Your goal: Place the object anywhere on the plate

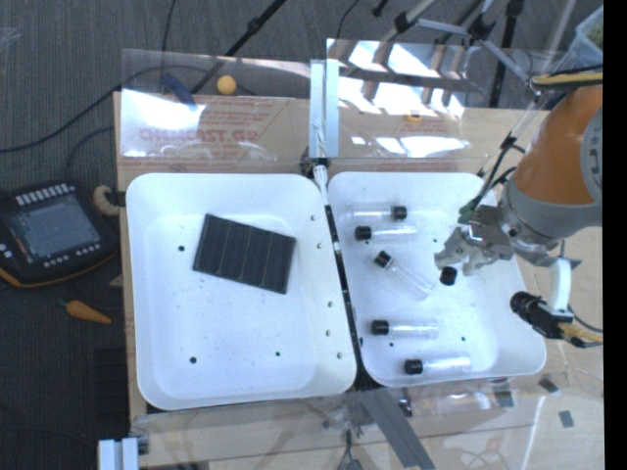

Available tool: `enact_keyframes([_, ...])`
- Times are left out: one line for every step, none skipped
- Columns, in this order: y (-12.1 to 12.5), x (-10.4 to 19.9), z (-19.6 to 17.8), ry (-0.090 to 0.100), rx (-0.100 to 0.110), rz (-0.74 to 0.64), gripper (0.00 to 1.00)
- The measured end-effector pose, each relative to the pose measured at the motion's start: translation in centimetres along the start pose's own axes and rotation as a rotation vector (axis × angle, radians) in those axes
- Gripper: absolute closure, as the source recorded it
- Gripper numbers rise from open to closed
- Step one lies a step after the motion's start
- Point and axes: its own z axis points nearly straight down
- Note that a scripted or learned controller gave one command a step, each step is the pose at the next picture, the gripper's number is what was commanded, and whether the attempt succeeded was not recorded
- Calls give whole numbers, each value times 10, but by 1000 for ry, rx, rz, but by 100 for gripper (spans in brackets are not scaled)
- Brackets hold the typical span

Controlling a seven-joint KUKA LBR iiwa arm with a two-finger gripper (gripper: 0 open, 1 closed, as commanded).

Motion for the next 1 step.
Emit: enact_keyframes([107, 78, 11, -3, 0, -122, 100])
